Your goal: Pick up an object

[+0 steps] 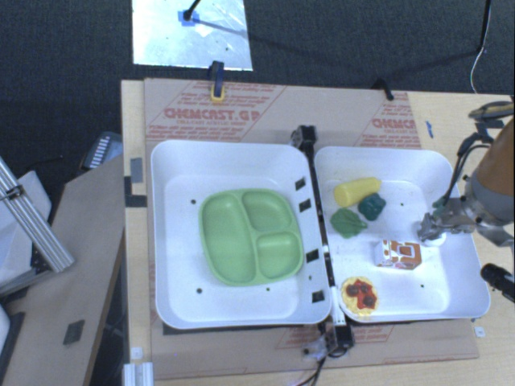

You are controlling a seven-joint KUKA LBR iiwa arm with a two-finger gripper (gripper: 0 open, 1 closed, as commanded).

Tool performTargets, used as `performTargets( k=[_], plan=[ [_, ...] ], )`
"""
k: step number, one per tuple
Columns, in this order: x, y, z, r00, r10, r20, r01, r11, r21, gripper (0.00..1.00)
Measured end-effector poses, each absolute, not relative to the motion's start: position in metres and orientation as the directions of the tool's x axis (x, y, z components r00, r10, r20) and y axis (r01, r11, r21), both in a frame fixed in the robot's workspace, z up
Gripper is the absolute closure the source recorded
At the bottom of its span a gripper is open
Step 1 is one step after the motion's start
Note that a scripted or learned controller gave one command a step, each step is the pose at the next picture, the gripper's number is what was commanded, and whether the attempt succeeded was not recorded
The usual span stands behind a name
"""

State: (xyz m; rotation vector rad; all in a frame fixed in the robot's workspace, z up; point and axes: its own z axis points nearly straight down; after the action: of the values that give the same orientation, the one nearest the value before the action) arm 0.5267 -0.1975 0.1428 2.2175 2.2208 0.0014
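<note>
The right bin (438, 300) holds a yellow cylinder (357, 190), a dark teal lump (372, 207), a green leafy piece (348, 222), a red-and-white box (398, 254) and a small round pizza-like disc (360, 294). My gripper (429, 231) hangs low over the right side of this bin, just right of and slightly above the red-and-white box. Nothing shows between its fingers. The arm's grey body and orange band rise at the right edge.
The left bin (173, 215) contains a green divided plate (249, 236). A black divider strip (312, 215) runs between the bins. Cardboard lies under both bins, with a yellow clamp (217, 91) at the back.
</note>
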Motion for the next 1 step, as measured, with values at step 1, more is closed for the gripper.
performTargets(
  k=[1],
  plan=[
    [0.5296,-0.2054,0.189,-0.003,1.0,-0.003,1.0,0.003,0.005,1.0]
  ],
)
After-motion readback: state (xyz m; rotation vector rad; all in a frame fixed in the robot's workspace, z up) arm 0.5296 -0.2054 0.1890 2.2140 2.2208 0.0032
